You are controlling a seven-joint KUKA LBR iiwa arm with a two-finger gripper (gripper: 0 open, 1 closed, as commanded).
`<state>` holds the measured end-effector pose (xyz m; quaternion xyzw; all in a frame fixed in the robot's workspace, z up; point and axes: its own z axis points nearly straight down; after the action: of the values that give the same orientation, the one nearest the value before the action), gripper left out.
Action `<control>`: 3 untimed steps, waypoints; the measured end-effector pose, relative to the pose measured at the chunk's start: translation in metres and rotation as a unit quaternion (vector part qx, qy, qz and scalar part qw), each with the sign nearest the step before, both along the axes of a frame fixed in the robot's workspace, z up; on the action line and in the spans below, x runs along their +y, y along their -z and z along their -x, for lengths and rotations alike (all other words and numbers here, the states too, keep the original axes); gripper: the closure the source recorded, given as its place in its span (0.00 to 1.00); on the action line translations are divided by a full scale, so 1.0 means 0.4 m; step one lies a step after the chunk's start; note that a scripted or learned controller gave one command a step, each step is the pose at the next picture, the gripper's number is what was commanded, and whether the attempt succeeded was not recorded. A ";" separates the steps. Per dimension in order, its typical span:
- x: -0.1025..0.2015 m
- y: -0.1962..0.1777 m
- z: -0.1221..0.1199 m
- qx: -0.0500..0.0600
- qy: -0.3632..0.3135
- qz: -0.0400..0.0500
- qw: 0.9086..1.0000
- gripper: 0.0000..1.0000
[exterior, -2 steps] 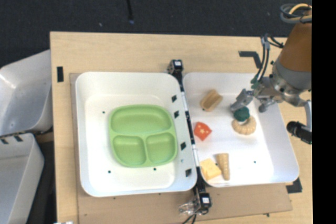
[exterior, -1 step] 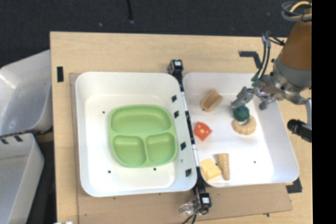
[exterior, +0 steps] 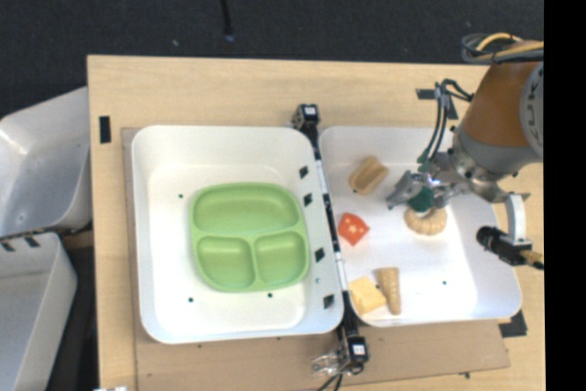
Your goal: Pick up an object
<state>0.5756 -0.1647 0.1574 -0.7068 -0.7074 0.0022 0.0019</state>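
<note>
Right bin (exterior: 476, 293), near edge: yellow block (exterior: 367, 296) touching cone (exterior: 391, 288). Further in: red piece (exterior: 353, 229), then round tan pastry (exterior: 427, 220) with gripper (exterior: 417, 193) directly over it; finger state unclear, can't tell. Tan roll (exterior: 368, 174) farthest. Left bin (exterior: 146, 224): green divided plate (exterior: 248, 234).

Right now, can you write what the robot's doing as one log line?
gripper: right bin, above round tan piece | grasp: unclear | green tray: left bin

hand (exterior: 422, 194) hides pt of tan pastry (exterior: 428, 221).
</note>
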 end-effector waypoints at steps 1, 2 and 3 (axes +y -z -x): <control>-0.002 0.135 0.002 0.000 0.001 0.000 1.000 0.00; -0.004 0.103 -0.003 -0.003 0.002 0.000 1.000 1.00; -0.006 -0.002 -0.005 -0.004 0.000 0.000 1.000 1.00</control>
<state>0.5777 -0.1671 0.1581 -0.7069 -0.7074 -0.0007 -0.0014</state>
